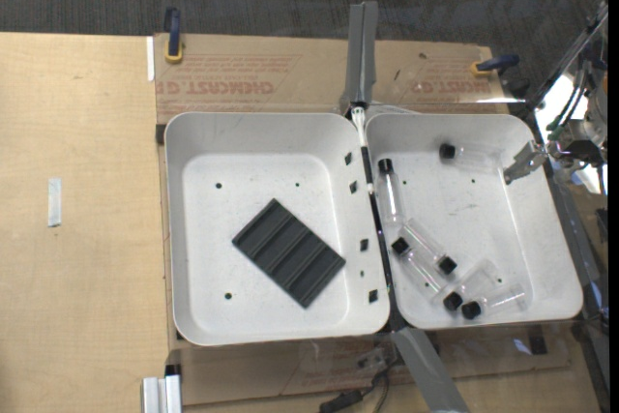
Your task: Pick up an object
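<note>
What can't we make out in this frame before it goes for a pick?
- Claw: sits at the right bin's far right rim, small and pale against the white wall; the finger state is unreadable.
- Arm: cut off by the camera view's right edge.
- Clear plastic tubes with black caps in the shallow white right bin: transparent bodies blend into the floor and overlap, so the count is unsure.
- Dark grey ribbed rectangular slab in the left bin: its thickness is unclear from above.

— What's on the table [77,305]?

— A sheet of brown cardboard [261,77] with red print, held at its far edge by two clamps: one at the left [172,39], one at the right [493,66].

— And on that?

— Two shallow white bins, touching side by side: the left bin [179,237] and the right bin [551,237]. A small pale strip [54,203] lies alone, well left.
</note>
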Robot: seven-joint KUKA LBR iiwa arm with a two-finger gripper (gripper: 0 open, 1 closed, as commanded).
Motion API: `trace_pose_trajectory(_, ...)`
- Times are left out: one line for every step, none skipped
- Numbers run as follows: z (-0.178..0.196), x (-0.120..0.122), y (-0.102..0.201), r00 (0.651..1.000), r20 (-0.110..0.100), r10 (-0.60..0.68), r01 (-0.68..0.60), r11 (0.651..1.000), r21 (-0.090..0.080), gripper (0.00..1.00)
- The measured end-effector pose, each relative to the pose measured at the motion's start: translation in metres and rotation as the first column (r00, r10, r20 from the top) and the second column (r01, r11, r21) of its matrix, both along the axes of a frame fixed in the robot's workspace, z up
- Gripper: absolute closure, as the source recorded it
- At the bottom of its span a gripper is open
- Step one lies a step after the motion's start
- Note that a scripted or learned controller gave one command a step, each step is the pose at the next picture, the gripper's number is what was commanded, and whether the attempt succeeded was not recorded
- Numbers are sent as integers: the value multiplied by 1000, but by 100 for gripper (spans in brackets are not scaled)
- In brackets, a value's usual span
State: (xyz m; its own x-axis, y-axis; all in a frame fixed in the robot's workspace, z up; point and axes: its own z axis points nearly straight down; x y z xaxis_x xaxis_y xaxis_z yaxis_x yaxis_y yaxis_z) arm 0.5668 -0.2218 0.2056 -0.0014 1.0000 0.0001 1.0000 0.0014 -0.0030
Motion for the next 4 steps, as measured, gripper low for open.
trace_pose_trajectory(-50,33,46,998,1,67,-67,998,0,0)
trace_pose_trajectory(-80,92,65,987,3,158,-158,987,-2,0)
trace_pose_trajectory(-112,81,36,981,6,191,-191,982,-3,0)
trace_pose_trajectory(-114,-5,32,976,3,219,-219,976,0,0)
